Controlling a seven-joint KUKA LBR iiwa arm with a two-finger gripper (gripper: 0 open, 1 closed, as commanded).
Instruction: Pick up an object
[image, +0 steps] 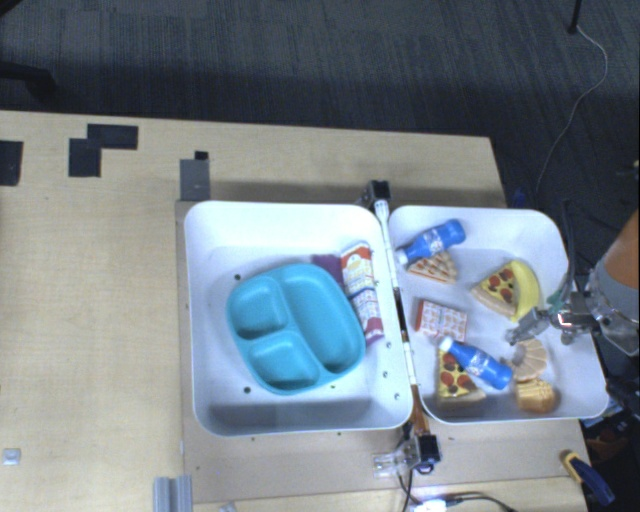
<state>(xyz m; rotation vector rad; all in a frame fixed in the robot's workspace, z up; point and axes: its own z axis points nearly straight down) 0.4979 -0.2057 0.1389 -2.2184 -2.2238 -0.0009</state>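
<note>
Well, nothing sits in my claw (545, 325); it hangs over the right bin (560, 235), close to that bin's right wall and about halfway along it. Whether it is spread or pressed together I cannot tell from this angle.

Every candidate to pick lies loose. Nearest, in the right bin's near right corner, is a small brown bun (537, 397). Just beyond it lies a pale tan cookie (530, 357), partly under my claw. Toward the bin's near left corner there is a near pizza (452, 382), a yellow slice with red spots, and a near bottle (482, 367), blue with a white band, lies across it on its side.

Further in, by the bin's left wall, lies a flat cracker (441, 320), white with a red grid. Right of the bin's middle is the banana (515, 288), yellow and curved, just beyond my claw and to its left, apart from it.

In the bin's far left part rests a far pizza (433, 267), and touching its far edge a far bottle (432, 241), blue and tilted.

Left of the right bin, the left bin (205, 300) holds a blue three-part tray (295, 328) and a red-and-white tube (362, 290) against the shared wall.
</note>
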